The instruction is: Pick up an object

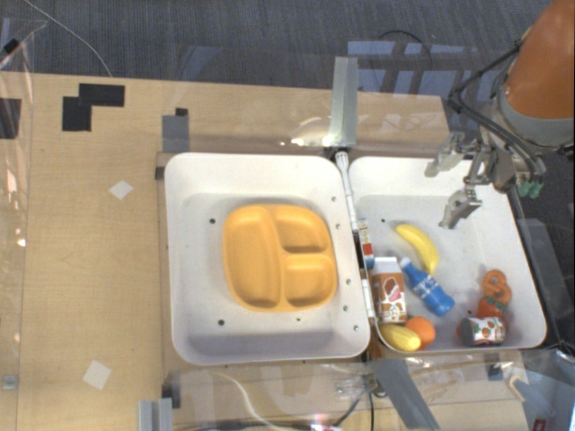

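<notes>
Your gripper (457,185) hangs open and empty up-right of the banana (419,244), poised above it for a descent.

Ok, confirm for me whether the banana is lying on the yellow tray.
No, the banana lies in the right bin, while the yellow tray sits in the left bin.

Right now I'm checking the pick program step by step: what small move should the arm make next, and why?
Probably lower the gripper toward the banana just below and to its left in the view. The gripper sits above the right bin with nothing between its open fingers, and the banana lies apart from the other items.
</notes>
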Motion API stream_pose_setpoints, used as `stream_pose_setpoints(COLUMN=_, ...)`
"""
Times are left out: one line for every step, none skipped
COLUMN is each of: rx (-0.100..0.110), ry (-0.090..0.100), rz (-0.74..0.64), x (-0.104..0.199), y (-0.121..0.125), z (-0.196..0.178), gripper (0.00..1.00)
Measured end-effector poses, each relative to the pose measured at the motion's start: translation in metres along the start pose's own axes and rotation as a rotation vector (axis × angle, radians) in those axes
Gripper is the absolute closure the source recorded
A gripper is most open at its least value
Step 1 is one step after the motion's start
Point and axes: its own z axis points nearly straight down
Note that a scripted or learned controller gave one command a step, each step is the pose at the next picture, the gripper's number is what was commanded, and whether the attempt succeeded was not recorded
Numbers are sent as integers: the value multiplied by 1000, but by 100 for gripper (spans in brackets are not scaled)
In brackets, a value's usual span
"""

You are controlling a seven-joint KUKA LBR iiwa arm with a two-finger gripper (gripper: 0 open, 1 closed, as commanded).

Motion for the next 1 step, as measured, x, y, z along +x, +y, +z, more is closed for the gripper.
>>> stream_pose_setpoints(rx=1, ry=-2, rz=16, x=-8, y=-29, z=186, gripper=0)
